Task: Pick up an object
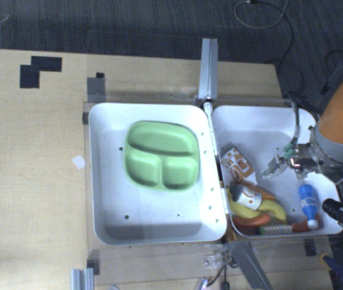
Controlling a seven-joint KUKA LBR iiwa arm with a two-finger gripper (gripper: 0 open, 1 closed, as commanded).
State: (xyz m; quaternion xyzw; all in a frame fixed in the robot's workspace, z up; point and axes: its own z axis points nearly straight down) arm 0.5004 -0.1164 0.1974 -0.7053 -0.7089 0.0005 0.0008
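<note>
One fixed camera looks down from above at a slight slant, far enough to take in the desk (32, 180), both white bins (102, 180) and dark floor beyond.

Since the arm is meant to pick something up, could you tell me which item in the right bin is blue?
The small bottle beside the bin's right wall. The banana is yellow and the carton orange-and-white.

A green sectioned tray (162, 154) lies in the left bin (108, 222). In the right bin (250, 122), the end effector (275, 167) hovers beside a small carton (237, 162), above a banana (257, 208) and a blue bottle (308, 202).
</note>
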